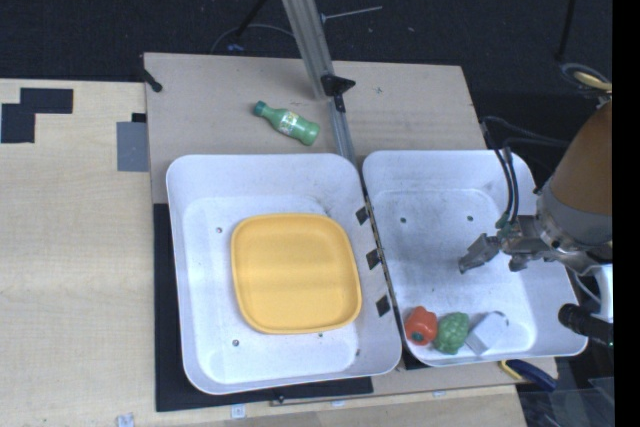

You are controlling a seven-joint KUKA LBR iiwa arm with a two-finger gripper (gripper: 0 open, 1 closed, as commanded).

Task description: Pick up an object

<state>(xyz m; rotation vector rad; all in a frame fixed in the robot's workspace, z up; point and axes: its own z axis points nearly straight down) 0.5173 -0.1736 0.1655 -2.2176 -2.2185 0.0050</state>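
bench (420, 105): tan, green bottle (286, 122) lying on it | floor dark | gripper (478, 257): open/shut unclear

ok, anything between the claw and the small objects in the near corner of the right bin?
Nothing visible. The claw sits over the right white bin, with bare bin floor between it and the cluster at the near edge: a red-orange round object, a green lumpy object and a small grey block.
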